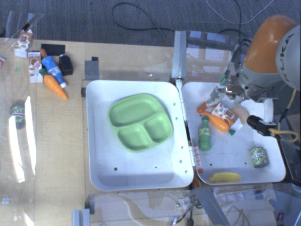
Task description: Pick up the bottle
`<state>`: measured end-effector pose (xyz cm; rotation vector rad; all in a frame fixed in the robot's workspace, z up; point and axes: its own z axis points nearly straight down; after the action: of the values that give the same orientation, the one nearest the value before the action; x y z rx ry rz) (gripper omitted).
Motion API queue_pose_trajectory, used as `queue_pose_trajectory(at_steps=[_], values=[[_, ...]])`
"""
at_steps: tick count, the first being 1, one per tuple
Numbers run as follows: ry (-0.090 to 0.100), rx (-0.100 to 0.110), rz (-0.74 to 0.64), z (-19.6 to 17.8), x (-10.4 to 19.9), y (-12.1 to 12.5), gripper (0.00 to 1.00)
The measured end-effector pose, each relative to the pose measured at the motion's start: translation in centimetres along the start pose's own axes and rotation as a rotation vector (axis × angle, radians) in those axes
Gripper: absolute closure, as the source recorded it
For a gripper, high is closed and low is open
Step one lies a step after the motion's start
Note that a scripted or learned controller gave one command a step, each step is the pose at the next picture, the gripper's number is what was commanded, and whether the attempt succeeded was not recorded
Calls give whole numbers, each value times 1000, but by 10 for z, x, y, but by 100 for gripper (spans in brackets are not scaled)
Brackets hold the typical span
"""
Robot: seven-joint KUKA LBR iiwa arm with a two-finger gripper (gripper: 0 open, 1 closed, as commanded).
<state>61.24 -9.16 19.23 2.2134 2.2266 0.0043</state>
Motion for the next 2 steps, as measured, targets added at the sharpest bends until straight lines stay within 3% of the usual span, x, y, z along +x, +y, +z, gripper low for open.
queue_pose_trajectory(at_steps=[1, 2], values=[[-1, -7, -12, 103, 9, -37, 0], [2, -13, -13, 91, 11, -34, 100]])
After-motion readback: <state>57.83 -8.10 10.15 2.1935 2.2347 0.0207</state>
